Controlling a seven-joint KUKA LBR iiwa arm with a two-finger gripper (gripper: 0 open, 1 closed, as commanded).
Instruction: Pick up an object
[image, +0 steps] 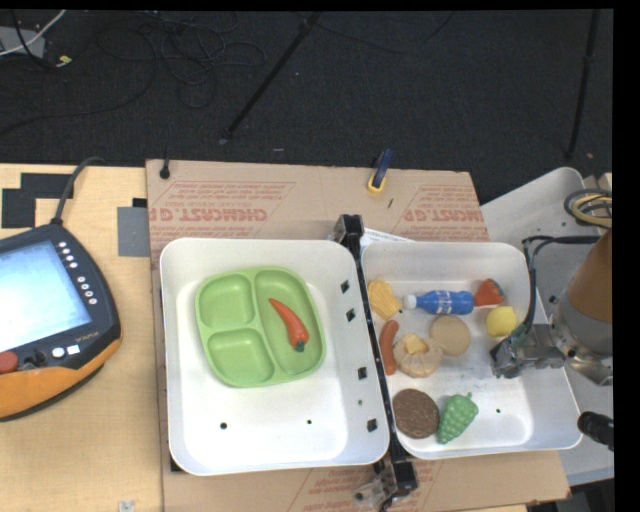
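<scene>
Green grapes (456, 417) and a brown cookie (415, 411) crowd the right bin's (505, 430) near edge as my gripper (508, 355) hovers below the lemon (501, 320); its state I cannot tell. Closely packed food risks a glancing miss.

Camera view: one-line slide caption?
End effector low over right bin beside toy lemon; red chili on green plate in left bin.

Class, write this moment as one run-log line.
gripper: over right bin, near lemon | holding: nothing seen | chili pepper: in green tray
</scene>
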